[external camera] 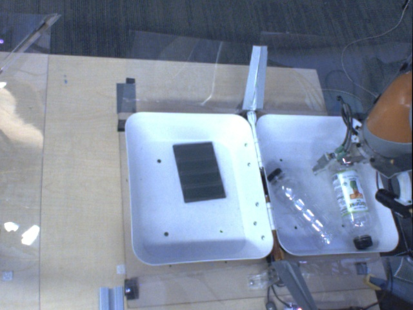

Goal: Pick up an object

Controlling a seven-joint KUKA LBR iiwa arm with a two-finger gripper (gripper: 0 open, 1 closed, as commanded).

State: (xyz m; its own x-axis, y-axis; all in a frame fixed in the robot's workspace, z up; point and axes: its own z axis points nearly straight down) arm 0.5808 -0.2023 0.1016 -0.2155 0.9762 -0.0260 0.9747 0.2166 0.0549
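Note:
A flat dark grey ribbed slab (199, 171) lies in the middle of the left bin (145, 173). In the right bin (290, 131) a clear plastic bottle (302, 208) lies diagonally, its black cap towards the bin's left wall. A second clear bottle (350, 199), with a green and orange label, lies near the right side with its black cap towards the front. My gripper (339, 159) hangs just above the far end of the labelled bottle, and nothing is visibly held in it.
The grey arm with its orange band (392, 116) covers the right bin's far right corner. A metal bracket (255, 82) stands behind the seam between the bins. Wooden bench surface (71, 173) lies to the left.

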